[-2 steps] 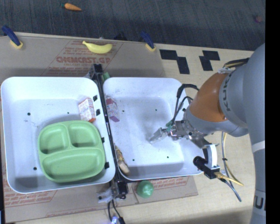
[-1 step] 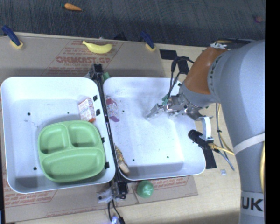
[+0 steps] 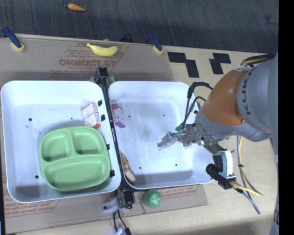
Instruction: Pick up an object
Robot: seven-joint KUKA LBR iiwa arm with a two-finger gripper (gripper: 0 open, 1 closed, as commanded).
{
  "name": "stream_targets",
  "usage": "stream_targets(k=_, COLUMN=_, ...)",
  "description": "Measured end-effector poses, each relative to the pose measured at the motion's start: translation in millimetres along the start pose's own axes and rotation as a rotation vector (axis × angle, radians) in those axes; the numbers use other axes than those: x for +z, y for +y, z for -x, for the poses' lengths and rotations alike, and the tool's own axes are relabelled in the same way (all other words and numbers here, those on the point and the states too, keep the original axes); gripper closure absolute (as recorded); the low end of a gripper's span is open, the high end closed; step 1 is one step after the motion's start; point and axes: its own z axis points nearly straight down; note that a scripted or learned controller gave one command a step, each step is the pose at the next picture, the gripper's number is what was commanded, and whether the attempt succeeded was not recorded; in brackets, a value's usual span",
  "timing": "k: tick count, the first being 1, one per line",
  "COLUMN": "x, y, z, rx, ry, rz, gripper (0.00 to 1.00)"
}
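so the kuka arm (image 3: 235, 106) reaches in from the right and its gripper (image 3: 165, 142) sits low over the right bin (image 3: 152, 177), about the middle-right of the floor. honestly can't tell what the claw is doing, it's a grey blur against the white.

nothing visibly pinched in it. the stuff worth grabbing is elsewhere: a small pink-and-white packet (image 3: 117, 113) lies at the right bin's left wall near the top, and a tan object (image 3: 127, 171) sits down by that bin's lower left corner, too small to name.

left bin (image 3: 14, 131) has a green divided tray (image 3: 75, 157) across its lower half, with a small red-and-white carton (image 3: 90, 114) just above it. outside the bins, a banana (image 3: 102, 48) lies on the cardboard up top and a green ball (image 3: 152, 198) sits just below the right bin.
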Motion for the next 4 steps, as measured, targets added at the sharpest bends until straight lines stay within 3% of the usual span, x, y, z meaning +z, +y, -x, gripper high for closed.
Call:
stream_targets(k=1, x=29.1, y=58.9, z=36.5, rx=0.0, ry=0.0, rz=0.001, gripper=0.0)
stream_targets(k=3, x=56.6, y=-17.1, z=36.4, rx=-0.002, ry=0.0, rz=0.0, gripper=0.0)
stream_targets(k=4, x=56.3, y=54.2, z=36.1, rx=0.0, ry=0.001, rz=0.002, gripper=0.0)
